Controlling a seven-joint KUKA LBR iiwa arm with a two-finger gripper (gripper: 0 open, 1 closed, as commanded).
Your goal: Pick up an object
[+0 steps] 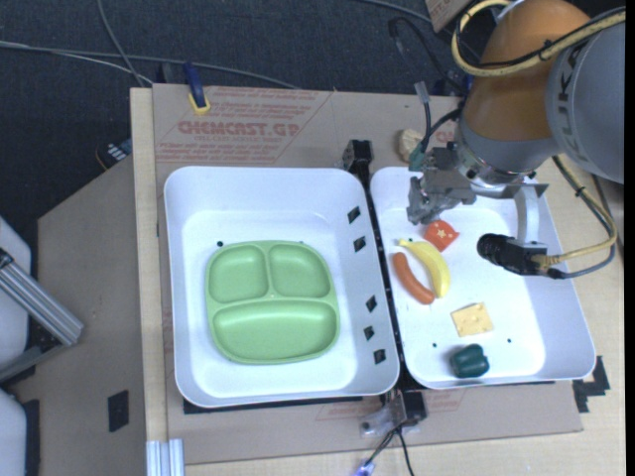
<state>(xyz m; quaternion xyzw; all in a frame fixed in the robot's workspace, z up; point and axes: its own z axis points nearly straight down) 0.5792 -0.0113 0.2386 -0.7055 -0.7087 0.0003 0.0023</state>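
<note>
Tool [425, 209] over right bin [556, 350], just above red piece [441, 233], banana [430, 265] beside

Grey arm [595, 97] with a glossy orange band [521, 62], yellow and black cables, metallic grey end effector [429, 206]

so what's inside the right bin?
Right bin holds a banana, hot dog, red piece, cheese slice and green item. The arm covers its far end, so anything there is hidden.
</note>
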